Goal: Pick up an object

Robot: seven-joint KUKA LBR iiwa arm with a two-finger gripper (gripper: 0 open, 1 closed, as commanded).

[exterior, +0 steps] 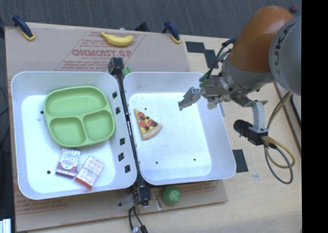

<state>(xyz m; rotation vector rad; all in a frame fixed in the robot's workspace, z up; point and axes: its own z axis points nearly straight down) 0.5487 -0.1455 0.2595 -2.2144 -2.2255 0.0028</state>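
The left bin (20, 140) holds one green tray (78, 114) and two packets (68, 162); the right bin (218, 140) holds one pizza slice (146, 123). The gripper (188, 99) hangs over the right bin, its state unclear.

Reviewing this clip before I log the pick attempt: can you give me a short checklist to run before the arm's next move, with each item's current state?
1. Target in reach: pizza slice lies alone in the right bin: ok.
2. Hand holding nothing: ok.
3. Hand over target: it sits right of the slice: not ok.
4. Finger opening: cannot tell.
5. Space around the slice for a descent: ok.
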